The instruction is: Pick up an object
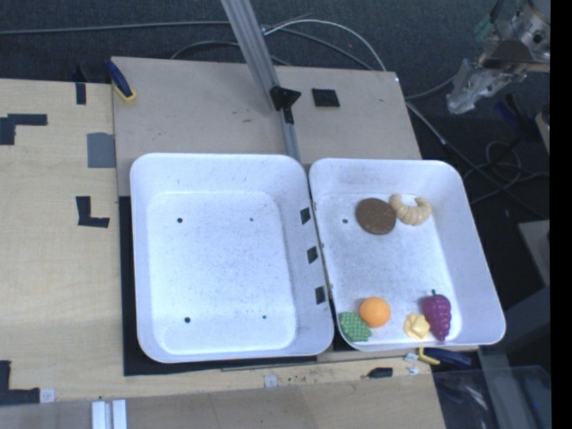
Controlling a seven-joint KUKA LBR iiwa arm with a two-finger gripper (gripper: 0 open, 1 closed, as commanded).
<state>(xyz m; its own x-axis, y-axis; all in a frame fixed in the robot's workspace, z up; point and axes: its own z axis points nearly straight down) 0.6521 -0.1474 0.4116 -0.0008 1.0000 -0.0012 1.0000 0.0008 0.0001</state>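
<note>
My gripper (478, 83) hung at the upper right, off the bench and over the dark floor, well apart from both bins. It was small and blurred there; I could not tell how it stood, and nothing showed in it.

Right bin (465, 204) held all the objects. Near its far side: a brown round disc (376, 215), with a pale croissant-shaped piece (413, 208) just beside it on the right, seemingly touching. Along its near edge: a green piece (355, 327) in the left corner, an orange ball (375, 312) just beside it, a small yellow item (416, 326), and a purple grape cluster (437, 314) against that yellow item.

Left bin (147, 239) sat alongside, rims meeting the right bin's. A grey pole (255, 43) slanted over the board behind the bins.
</note>
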